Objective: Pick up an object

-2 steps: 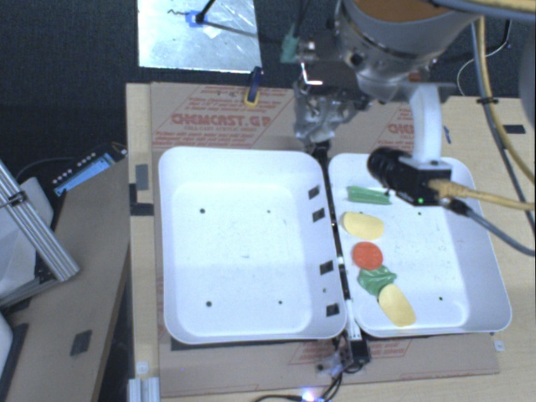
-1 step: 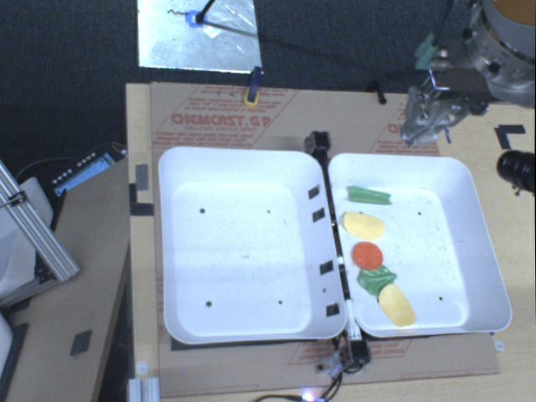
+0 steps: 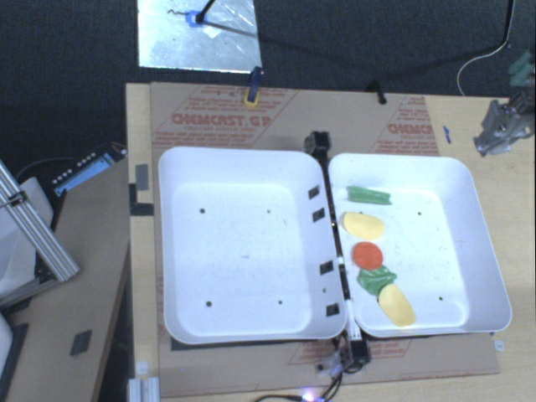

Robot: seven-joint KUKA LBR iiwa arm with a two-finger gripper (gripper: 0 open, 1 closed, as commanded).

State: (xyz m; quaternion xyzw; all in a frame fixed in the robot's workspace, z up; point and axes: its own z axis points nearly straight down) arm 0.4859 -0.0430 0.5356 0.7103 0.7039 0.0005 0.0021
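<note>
Gripper [image 3: 502,132] hovering beyond right bin [image 3: 469,224] far corner; jaws' state unreadable; nearest target, green bean [image 3: 369,195], lying leftward, long axis crosswise

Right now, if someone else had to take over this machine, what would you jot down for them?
Gripper: parked at the right edge, off the bins, holding nothing seen.
Things: all in the right bin, in a column near its left wall: green bean, yellow piece, red ball, green leaf, yellow lemon.
Done: nothing picked.
Left: reach in, grasp one, lift.
</note>
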